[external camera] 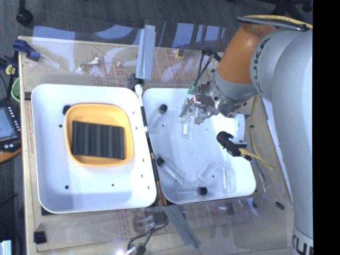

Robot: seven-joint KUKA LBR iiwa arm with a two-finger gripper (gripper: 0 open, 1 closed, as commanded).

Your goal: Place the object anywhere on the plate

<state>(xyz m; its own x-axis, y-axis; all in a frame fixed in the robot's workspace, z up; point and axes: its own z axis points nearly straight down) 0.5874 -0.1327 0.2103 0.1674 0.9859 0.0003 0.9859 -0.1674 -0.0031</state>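
Pincer (192, 112) hangs over the upper part of the right white bin (241, 187), finger state can't be told from this angle. Grey arm with orange band (241, 52) comes in from the right. Left white bin (85, 195) holds the yellow rounded-square plate (98, 113) with a dark ribbed insert. Clear plastic vials with black caps (170, 170) lie scattered in the right bin, apart from the plate.
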